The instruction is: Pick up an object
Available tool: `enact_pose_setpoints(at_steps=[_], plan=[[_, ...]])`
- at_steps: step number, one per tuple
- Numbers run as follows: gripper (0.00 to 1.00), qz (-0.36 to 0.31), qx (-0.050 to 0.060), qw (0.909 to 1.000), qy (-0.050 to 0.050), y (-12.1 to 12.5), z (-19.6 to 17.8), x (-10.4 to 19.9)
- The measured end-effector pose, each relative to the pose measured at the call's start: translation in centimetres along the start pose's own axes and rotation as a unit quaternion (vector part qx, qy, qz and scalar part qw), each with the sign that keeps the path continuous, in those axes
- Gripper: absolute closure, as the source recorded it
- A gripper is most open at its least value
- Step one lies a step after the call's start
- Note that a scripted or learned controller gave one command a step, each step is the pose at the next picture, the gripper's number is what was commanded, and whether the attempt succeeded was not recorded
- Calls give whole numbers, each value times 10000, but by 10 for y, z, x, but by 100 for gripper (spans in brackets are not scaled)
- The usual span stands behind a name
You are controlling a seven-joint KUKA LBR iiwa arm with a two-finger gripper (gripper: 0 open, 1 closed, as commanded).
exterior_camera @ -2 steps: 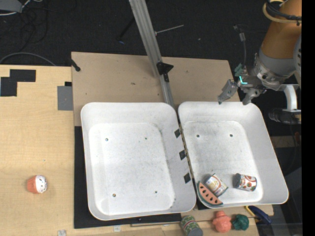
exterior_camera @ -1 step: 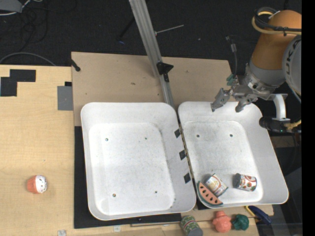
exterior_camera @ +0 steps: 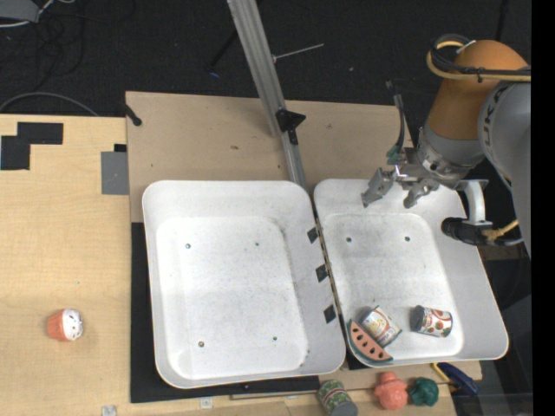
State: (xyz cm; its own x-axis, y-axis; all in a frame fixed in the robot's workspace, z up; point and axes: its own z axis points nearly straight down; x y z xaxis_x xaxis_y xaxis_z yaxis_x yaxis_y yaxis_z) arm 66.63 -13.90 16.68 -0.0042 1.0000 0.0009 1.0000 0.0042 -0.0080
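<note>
Gripper (exterior_camera: pixel 395 191): jaws spread, nothing held | hangs over right bin (exterior_camera: pixel 486 306) far edge | your cans (exterior_camera: pixel 379 326) sit near edge, well apart, unreached.

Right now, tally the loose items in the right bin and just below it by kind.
Cans in the right bin: 2, one and another
Watermelon slice: 1
Toys below the bin: 3, dark can, pink, green
Total: 6
</note>
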Motion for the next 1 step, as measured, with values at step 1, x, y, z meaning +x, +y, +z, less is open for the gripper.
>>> enact_pose_setpoints(at_steps=[1], plan=[[0, -5, 6, 10000, 4, 4, 62, 7]])
